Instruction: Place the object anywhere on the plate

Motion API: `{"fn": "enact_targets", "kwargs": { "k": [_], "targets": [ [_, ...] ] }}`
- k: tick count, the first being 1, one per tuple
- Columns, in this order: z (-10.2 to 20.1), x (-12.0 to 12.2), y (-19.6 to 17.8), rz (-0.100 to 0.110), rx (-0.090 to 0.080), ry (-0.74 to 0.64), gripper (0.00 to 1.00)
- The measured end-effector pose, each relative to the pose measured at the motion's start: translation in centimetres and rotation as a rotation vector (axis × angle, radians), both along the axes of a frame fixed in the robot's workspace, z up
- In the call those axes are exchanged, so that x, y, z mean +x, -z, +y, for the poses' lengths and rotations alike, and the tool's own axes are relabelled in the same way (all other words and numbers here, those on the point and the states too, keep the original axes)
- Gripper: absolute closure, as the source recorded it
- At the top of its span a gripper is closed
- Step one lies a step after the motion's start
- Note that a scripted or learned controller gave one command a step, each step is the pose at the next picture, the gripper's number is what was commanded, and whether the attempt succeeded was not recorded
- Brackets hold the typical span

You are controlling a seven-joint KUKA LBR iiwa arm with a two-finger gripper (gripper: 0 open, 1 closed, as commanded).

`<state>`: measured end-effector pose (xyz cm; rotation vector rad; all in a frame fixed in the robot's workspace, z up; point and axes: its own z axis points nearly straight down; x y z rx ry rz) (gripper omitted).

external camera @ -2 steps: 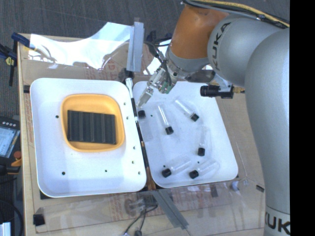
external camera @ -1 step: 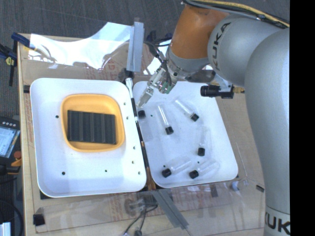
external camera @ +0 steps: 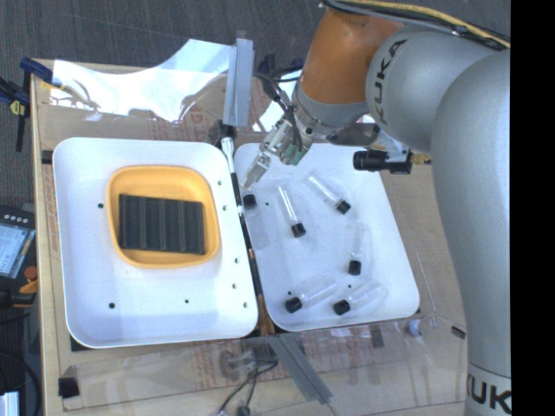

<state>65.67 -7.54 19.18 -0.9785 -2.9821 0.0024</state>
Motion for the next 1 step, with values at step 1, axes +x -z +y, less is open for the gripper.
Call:
{"fn": "enact_targets", "kwargs": {
  "k": [1],
  "targets": [
    [0.00, 0.00, 0.00, 0.000, 0.000, 0.000, 0.00]
  ]
}}
